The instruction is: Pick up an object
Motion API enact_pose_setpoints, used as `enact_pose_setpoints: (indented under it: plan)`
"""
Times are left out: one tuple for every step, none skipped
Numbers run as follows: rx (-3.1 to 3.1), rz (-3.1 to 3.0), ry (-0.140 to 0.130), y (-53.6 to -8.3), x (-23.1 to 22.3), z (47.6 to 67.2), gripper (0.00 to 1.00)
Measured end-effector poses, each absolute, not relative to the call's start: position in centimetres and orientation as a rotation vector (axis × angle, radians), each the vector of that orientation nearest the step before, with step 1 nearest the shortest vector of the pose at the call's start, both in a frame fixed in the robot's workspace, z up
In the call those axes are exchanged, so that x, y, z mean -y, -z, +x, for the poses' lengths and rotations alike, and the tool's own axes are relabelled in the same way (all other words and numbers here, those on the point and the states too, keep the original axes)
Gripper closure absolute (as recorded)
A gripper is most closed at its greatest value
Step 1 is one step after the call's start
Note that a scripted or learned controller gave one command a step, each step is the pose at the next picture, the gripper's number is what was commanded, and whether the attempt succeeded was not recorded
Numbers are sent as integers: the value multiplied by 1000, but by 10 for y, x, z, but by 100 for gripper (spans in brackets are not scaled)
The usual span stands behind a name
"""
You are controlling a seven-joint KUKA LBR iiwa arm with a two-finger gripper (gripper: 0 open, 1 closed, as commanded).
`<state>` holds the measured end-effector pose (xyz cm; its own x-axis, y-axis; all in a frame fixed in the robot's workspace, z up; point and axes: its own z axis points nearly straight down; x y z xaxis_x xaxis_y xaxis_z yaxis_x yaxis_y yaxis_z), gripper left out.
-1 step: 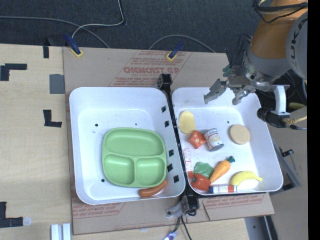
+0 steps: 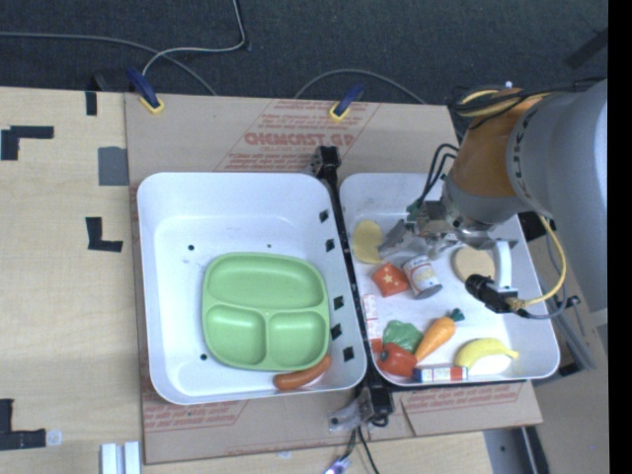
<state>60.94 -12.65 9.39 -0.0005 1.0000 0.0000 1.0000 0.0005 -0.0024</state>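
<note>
hand point(image 2: 420, 233) above, small can point(image 2: 424, 276) just below — apart

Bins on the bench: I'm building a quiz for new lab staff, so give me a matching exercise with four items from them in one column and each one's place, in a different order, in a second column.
Items:
1. green divided plate
2. sausage
3. carrot
4. banana

Places:
A. near right corner of the right bin
B. near edge of the left bin, just below the plate
C. middle of the left bin
D. right bin, between the green pepper and the banana

Pairs: 1-C, 2-B, 3-D, 4-A
</note>
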Motion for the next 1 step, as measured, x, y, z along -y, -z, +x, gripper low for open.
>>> enact_pose_setpoints:
  plan:
    - [2226,-2225,3,-87,115,589,0]
